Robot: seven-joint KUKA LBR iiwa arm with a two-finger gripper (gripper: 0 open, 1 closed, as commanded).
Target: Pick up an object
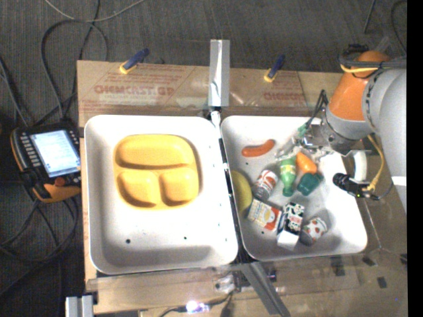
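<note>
Over on the far left, off the bench, a handheld control tablet lies on the dark carpet with its screen lit and cables trailing around it. The bench is covered at the back with a sheet of cardboard, pinned down by two blue-and-yellow clamps.

The left bin holds a yellow sectioned tray, sitting flat in the upper part of the bin, with bare white floor below it.

Across the divider, the right bin is where all the small things lie. A red sausage rests near the back wall, apart from the rest. Against the left wall is a yellowish-green fruit, and just beside it a small red and white can. Below them sit an orange and white carton, a black and white patterned box touching it, and a red and white ball-like piece at the front. In the middle stands a cluster: a green bottle, an orange carrot-like piece and a dark teal block, all close together.

The gripper hangs right over the top of that cluster, at the end of the grey arm with its orange band coming in from the right. I cannot tell how its tips stand, nor whether anything sits between them.
</note>
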